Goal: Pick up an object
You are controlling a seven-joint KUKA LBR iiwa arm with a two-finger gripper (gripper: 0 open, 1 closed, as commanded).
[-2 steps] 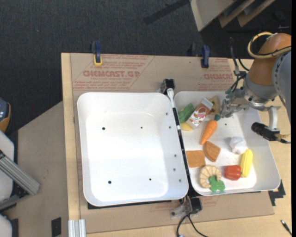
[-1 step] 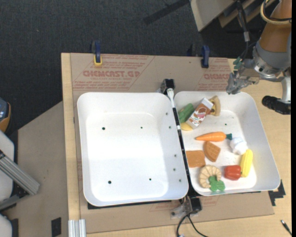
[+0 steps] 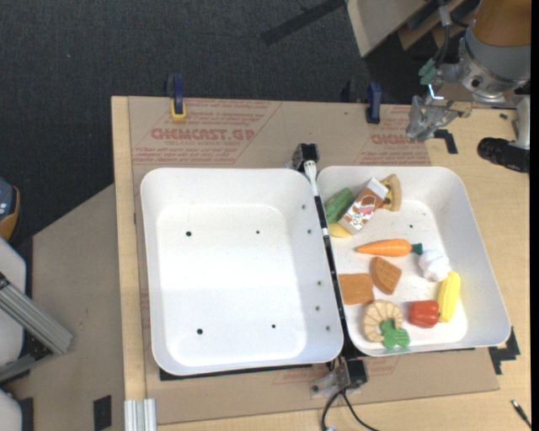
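My tool (image 3: 427, 118) hangs above the desk (image 3: 253, 135) just beyond the far rim of the right bin (image 3: 472, 210), with the arm's orange band (image 3: 505, 21) at the upper right corner. From this slant I cannot tell how my tool is set, wide or narrow; nothing appears to be carried in it, though the view there is small and blurred.

Everything worth taking lies in the right bin; the left bin (image 3: 227, 269) sits beside it, their rims touching along the middle.

The carrot (image 3: 383, 247) lies near the bin's centre, apart from its neighbours on all sides. I judge it the best target: long, narrow and with free floor on both flanks. To do the step well I bring my tool over its middle, turn the grip across the short width, and descend straight.

The corn cob (image 3: 450, 295) touches the red pepper (image 3: 424, 313), so a grasp there risks catching both. The broccoli (image 3: 393, 337) rests against the round cracker (image 3: 381, 316) at the near rim, where the wall may block one side.

The small carton (image 3: 363, 208), the green pepper (image 3: 340, 204) and a yellow piece (image 3: 339, 229) crowd the inner wall, a poor place to close. The bread slice (image 3: 386, 274) and the orange square (image 3: 355, 289) lie flat and low, hard to pinch.
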